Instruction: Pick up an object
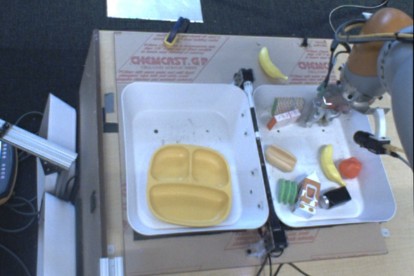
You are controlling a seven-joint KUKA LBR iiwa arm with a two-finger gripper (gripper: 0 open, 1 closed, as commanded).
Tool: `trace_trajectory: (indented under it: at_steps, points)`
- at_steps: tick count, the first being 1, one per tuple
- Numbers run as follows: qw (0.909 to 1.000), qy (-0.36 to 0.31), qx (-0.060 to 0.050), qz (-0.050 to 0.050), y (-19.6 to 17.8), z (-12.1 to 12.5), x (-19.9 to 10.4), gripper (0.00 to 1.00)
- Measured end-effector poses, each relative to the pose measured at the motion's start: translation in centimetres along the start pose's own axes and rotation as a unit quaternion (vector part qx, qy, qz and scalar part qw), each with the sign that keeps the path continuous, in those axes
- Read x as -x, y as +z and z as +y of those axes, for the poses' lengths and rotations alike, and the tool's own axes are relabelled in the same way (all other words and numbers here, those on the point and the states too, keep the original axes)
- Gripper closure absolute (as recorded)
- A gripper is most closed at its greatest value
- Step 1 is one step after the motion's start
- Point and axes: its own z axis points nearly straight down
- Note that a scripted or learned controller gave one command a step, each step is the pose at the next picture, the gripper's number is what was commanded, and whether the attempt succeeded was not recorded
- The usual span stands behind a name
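Gripper [321,110]: low in right bin [381,203], fingers blurred, can't tell their spread.
Nearest object: box [286,113], just left of it.
Risk: could nudge box aside, close on nothing.

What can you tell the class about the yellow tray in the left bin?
The yellow tray looks like smooth moulded plastic, a rounded rectangle with three hollows: two smaller ones at the far side and one long one at the near side. It lies flat and right way up on the floor of the left bin, in its near half, close to the near wall. Nothing lies in its hollows, and nothing else touches it.
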Motion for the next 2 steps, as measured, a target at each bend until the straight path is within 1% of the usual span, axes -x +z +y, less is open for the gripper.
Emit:
trace_trajectory:
  at_steps: [1, 2]
  points:
    - [0.9994, -0.001, 0.034, -0.011, -4.62, -1.76, 2.31, 1.0]
    - [0.9994, -0.001, 0.033, -0.01, -4.56, -1.79, 2.27, 0.0]
